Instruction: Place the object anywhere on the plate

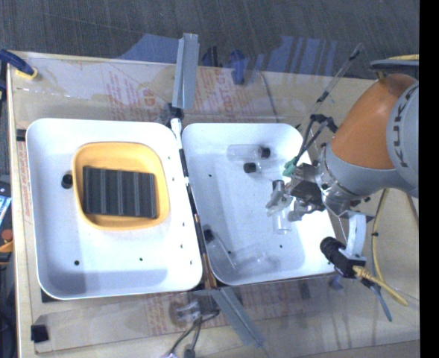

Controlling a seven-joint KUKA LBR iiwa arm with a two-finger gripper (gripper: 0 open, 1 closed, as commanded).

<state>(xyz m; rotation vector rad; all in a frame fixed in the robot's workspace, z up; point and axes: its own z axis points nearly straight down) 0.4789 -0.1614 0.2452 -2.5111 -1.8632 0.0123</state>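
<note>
Reaching in from the right, the arm (368, 144) hangs over the right bin (204, 200), its orange band above the wrist and the gripper (285, 209) low over that bin's right half. Whether the gripper is spread or pressed together cannot be told; the metal parts there blur into the white floor, and something clear and glassy seems to sit at the tips, too faint to identify.

A clear object (249, 154) with a dark cap lies near the far wall of the right bin, apart from the gripper. Another faint clear shape (253, 259) rests near the bin's near edge, and a small dark piece (208, 236) sits by its left wall.

Left of the right bin, just beside it, is the left bin (48, 259). The yellow plate (92, 159) lies in its middle, carrying a dark ribbed block (120, 191). Both bins stand on the bench (92, 80).
</note>
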